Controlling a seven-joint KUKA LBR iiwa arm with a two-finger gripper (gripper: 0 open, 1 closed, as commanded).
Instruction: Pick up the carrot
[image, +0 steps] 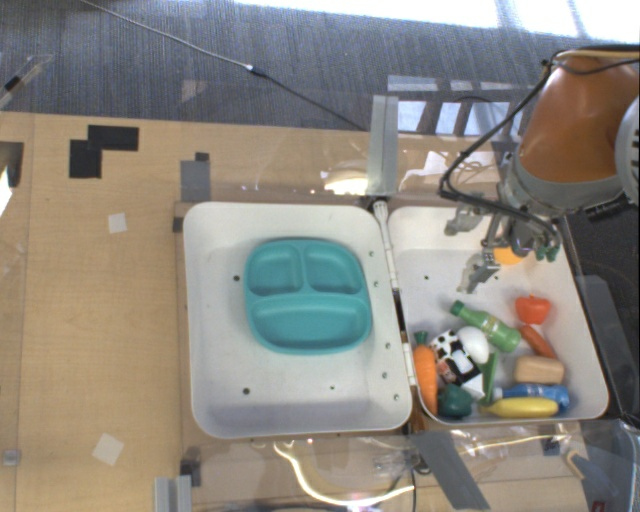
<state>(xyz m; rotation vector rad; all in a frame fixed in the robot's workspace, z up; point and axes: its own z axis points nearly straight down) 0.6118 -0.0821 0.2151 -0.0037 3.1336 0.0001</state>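
The carrot (426, 372) is orange and lies lengthwise against the left wall of the right bin (430, 262), near its front corner. A black-and-white cow toy (462, 355) touches its right side, and a dark green item (455, 402) sits at its near end. My gripper (500, 252) hangs over the back half of the same bin, well behind and to the right of the carrot, with nothing of the carrot in it. A small yellow-orange object (510, 256) shows just beneath the gripper, partly hidden by it.
The right bin also holds a green bottle (487, 327), a red pepper (533, 308), an orange-red stick (541, 342), a bread piece (540, 370), a banana (520, 407) and a blue item (558, 396). A teal divided plate (305, 295) lies in the left bin (215, 330).
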